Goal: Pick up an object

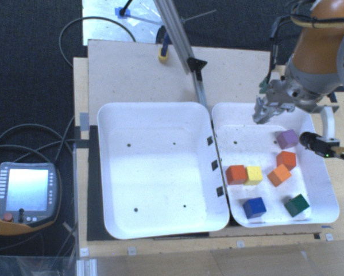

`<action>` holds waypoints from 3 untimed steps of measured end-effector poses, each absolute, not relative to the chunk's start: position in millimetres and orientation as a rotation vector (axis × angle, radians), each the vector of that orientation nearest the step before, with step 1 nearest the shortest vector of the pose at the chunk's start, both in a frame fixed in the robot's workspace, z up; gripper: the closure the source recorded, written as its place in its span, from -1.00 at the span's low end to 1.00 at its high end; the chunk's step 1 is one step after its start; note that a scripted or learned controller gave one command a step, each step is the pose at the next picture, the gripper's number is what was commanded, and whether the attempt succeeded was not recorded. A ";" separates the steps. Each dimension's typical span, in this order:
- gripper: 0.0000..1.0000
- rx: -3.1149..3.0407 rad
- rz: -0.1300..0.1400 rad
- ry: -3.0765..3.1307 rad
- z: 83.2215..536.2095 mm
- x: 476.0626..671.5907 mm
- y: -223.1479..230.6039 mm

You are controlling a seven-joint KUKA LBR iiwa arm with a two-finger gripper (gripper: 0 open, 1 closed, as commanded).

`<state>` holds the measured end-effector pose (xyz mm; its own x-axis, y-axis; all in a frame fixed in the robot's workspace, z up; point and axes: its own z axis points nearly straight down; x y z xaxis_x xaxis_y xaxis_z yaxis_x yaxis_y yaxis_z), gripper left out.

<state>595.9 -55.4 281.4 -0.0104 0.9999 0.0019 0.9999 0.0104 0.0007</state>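
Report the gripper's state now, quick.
Gripper: cannot be told; it hangs over the right bin's far edge, apart from the blocks.

- My arm (pixel 318 45) comes in from the right, orange band uppermost, wrist bent downward.
- My gripper (pixel 262 115) points down and left, hanging with nothing visibly held.

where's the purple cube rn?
The purple cube lies in the right bin, near its upper right side, just above the red-orange cube and below-right of the gripper.
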 end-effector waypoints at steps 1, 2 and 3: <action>1.00 -2.210 -0.002 -2.231 263.9 591.8 -10.2; 1.00 -2.208 -0.002 -2.232 261.3 576.1 39.6; 1.00 -2.210 -0.002 -2.231 248.1 564.7 79.4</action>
